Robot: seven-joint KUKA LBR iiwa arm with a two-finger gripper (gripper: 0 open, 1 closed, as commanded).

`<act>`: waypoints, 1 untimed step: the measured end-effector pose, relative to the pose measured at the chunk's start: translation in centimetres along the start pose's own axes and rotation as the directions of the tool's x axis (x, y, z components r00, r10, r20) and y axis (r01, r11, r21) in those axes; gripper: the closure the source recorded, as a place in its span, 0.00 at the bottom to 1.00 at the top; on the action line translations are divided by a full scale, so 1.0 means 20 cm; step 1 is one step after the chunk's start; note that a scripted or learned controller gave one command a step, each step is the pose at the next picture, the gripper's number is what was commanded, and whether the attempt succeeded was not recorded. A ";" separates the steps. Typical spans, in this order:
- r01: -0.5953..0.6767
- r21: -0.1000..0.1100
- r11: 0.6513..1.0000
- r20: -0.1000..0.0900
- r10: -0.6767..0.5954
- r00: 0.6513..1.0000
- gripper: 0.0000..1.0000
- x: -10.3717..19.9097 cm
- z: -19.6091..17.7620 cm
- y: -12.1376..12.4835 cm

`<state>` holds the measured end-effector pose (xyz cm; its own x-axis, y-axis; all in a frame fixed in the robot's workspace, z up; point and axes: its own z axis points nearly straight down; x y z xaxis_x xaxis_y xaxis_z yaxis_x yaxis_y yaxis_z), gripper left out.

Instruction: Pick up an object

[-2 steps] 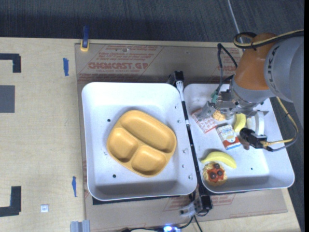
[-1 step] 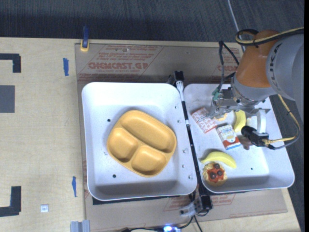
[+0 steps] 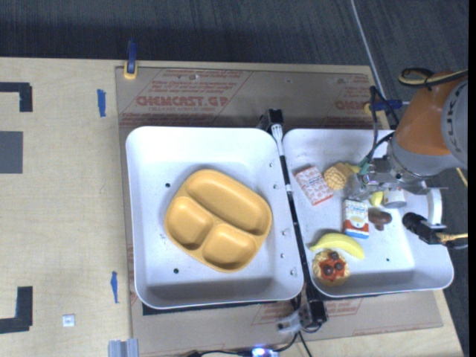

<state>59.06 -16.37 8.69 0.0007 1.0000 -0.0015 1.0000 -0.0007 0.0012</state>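
Observation:
The right bin (image 3: 424, 274) holds several small items. A red-and-white packet (image 3: 314, 185) lies near its left wall, with a yellow ridged piece (image 3: 338, 174) beside it. A small carton (image 3: 356, 219) sits mid-bin, and a brown lump (image 3: 381, 217) is just right of it. A banana (image 3: 339, 244) and a berry tart (image 3: 331, 266) lie by the front edge. My gripper (image 3: 370, 186) hangs low over the middle of this bin, just right of the yellow ridged piece and above the carton. The wrist hides what lies under it.
The left bin (image 3: 149, 155) bears a yellow divided plate (image 3: 217, 219). A black divider (image 3: 286, 192) runs between the bins. A black fitting (image 3: 420, 227) with a cable sticks out of the arm at the right. Blue clamps (image 3: 132, 56) hold the cardboard sheet behind.

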 end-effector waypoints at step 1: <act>0.002 0.000 1.000 -0.002 -0.002 1.000 1.00 0.59 -0.49 -0.03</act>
<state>58.55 -4.60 18.52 -0.0011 1.0000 0.0006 1.0000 0.0011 0.0014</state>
